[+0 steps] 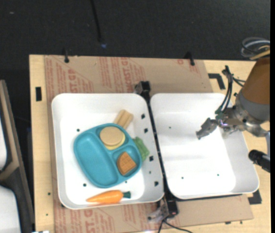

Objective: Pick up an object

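Note:
The left bin [64, 115] holds a blue divided tray [96, 164]. A round tan disc [112, 136] and a brown waffle-like piece [126, 163] rest on the tray. A tan wooden block [124, 118] pokes out behind the tray, and a green piece [142, 148] lies at its right edge. An orange carrot [106, 196] lies along the bin's front wall. My gripper [206, 129] hangs over the right bin [200, 178], far from all these objects, with nothing seen between its fingers.
The grey arm with its orange band [259, 84] comes in from the right over the right bin's far corner. A black clamp [142, 88] sits where the two bins meet at the back. Cardboard [103, 72] covers the bench behind the bins.

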Robot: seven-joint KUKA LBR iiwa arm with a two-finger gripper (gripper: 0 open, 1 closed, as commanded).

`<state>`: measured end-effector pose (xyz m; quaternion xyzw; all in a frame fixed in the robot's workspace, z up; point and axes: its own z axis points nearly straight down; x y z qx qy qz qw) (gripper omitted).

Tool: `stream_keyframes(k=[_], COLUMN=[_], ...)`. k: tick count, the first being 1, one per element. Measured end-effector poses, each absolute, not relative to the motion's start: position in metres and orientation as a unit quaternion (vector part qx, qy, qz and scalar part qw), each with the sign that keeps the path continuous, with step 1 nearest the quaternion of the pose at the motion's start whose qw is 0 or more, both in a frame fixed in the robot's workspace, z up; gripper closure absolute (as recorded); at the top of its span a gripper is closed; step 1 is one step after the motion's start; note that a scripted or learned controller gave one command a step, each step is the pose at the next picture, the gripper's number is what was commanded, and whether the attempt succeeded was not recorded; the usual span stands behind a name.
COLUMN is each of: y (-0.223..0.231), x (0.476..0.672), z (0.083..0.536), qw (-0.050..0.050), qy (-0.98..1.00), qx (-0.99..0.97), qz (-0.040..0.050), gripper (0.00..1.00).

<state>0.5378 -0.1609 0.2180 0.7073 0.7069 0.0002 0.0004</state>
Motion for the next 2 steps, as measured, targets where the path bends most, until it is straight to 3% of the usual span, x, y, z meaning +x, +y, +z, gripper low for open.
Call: stream_keyframes(k=[1, 2], y=[-0.197, -0.226], x=[0.554, 0.536], z=[0.170, 0.158], qw=[0.000, 0.000], qy=[0.706, 0.706], qx=[0.708, 0.708], qz=[-0.0009, -0.0006], gripper=[0.00, 0.00])
